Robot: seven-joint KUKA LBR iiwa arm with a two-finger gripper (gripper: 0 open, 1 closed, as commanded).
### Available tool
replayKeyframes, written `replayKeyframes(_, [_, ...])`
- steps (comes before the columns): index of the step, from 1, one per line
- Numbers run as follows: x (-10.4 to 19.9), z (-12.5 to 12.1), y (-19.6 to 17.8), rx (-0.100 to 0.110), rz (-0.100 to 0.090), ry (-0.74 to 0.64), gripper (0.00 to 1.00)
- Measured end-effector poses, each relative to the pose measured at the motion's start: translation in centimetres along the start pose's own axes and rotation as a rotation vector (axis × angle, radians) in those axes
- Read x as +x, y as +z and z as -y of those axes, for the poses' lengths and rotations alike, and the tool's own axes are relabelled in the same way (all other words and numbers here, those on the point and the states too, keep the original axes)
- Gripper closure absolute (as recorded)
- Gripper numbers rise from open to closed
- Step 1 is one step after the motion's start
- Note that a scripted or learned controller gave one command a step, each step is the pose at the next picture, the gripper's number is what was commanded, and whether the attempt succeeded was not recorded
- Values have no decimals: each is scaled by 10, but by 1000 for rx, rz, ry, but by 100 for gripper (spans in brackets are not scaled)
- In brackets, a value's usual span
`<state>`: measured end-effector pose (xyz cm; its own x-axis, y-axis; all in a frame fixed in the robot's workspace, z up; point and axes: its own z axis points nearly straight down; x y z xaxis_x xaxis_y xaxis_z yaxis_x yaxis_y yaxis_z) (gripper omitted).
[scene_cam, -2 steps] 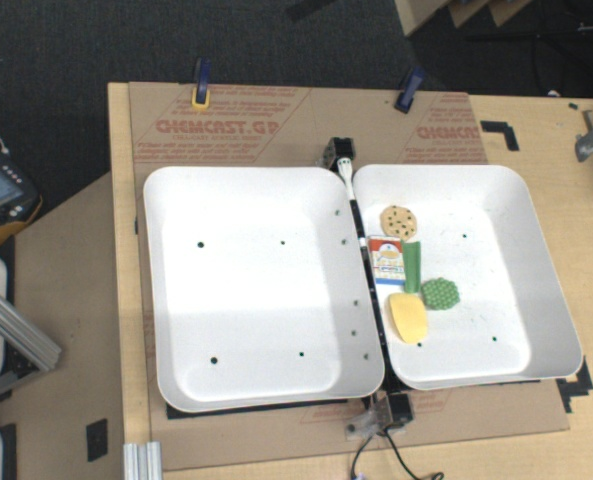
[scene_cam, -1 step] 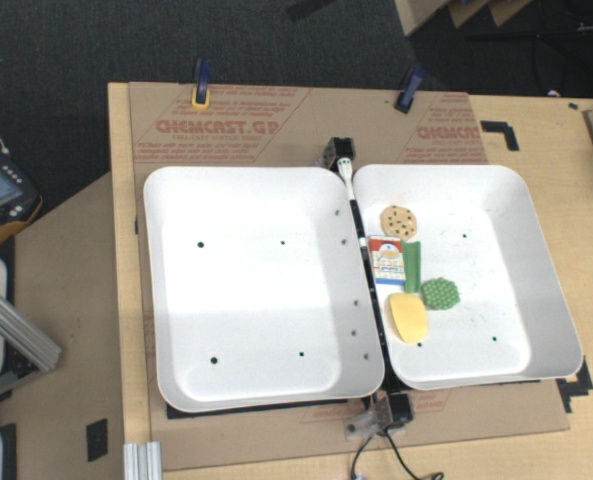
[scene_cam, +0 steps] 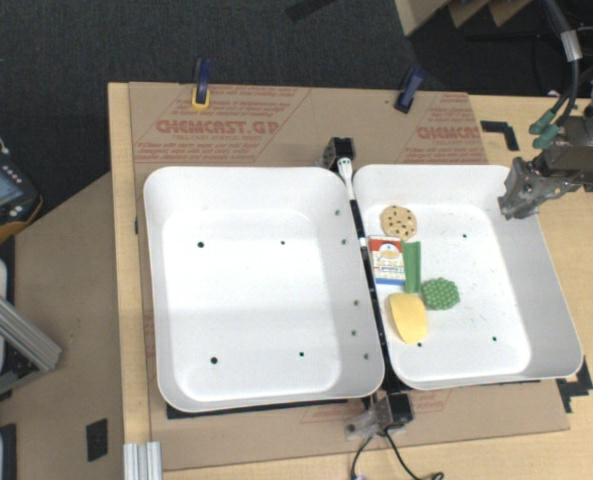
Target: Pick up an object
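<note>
A small black clamp with trailing cable is seen nearest the camera, at the front edge of the brown cardboard-covered worktop, between the two shallow white plastic bins. The left-hand bin in the view is seen beside the right-hand bin, which holds every candidate object in a tight cluster against its inner wall: a round tan biscuit with dark chips at the back, a small orange-and-white printed carton touching a narrow green stick-shaped piece, a knobbly green round object, and a pale yellow rounded wedge at the front. The greatest risk is judged to lie in this crowding: a descent onto one piece could nudge its neighbours or catch two at once, and the bin wall just beside the carton could block a finger. The flat biscuit may also be skimmed over rather than lifted. The grey two-finger gripper is seen at the far right rim of the right-hand bin, well apart from the cluster, with the arm reaching in from the right. Nothing is seen held, and whether it is wide or narrow cannot be told.
</note>
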<state>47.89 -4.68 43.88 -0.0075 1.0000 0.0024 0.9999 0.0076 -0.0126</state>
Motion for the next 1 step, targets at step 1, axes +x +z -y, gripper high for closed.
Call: replayKeyframes(1, [5, 0, 215, 6, 1, 8, 100])
